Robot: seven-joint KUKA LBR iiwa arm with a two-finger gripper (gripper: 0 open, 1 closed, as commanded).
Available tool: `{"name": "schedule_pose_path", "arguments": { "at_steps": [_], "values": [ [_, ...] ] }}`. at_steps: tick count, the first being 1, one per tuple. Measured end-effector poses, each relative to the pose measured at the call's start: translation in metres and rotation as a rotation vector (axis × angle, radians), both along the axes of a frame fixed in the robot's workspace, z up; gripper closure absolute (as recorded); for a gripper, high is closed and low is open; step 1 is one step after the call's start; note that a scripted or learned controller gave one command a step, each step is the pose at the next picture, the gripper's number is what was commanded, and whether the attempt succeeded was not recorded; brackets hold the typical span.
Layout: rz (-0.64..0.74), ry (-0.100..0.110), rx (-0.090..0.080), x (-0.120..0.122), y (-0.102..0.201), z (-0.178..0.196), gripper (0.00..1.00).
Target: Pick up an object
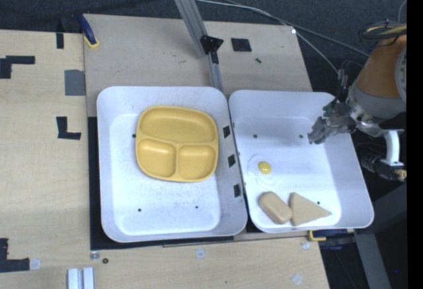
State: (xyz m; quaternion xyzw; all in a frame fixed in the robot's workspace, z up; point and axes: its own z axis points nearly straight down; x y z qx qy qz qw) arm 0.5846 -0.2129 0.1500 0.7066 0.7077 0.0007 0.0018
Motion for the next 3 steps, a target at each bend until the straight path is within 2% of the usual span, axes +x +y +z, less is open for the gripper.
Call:
{"name": "schedule_pose_path", "arguments": {
  "at_steps": [1,2,3],
  "values": [
    [0.000,0.001,0.000,0.000,-0.001,0.042,1.00],
    [0.001,-0.001,0.000,0.011,0.001,0.093,1.00],
    [0.003,0.005,0.002,0.015,0.048,0.088,1.00]
  ]
}}
